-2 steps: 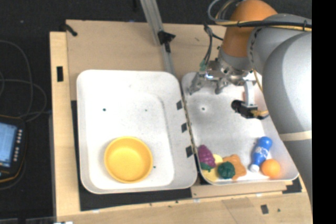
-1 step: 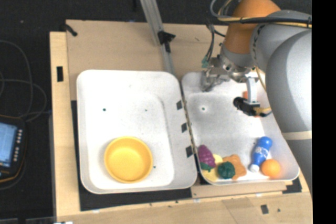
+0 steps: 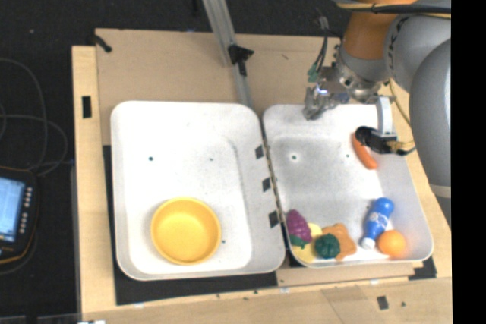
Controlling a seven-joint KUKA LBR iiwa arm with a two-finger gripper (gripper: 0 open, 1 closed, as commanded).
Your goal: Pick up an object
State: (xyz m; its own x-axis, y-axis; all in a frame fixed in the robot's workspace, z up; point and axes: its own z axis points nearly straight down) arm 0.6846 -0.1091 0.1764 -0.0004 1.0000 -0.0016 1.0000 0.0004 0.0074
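Gripper (image 3: 315, 108): hung over right bin (image 3: 334, 163) back edge; fingers' state unclear, cannot tell.
Orange piece (image 3: 365, 155): to gripper's right, maybe a carrot.
Toy pile (image 3: 326, 239): front, well apart.
Yellow bowl (image 3: 185, 230): left bin (image 3: 182, 140), far from gripper.

Two white bins (image 3: 190, 125), black-speckled; yellow bowl (image 3: 185, 230) far lower-left of claw (image 3: 316, 107), orange carrot (image 3: 366, 155) just right-below it, blue/white bottle (image 3: 377, 221), orange ball (image 3: 392, 243), purple grapes (image 3: 298, 227), dk-green piece (image 3: 327, 246) well below.
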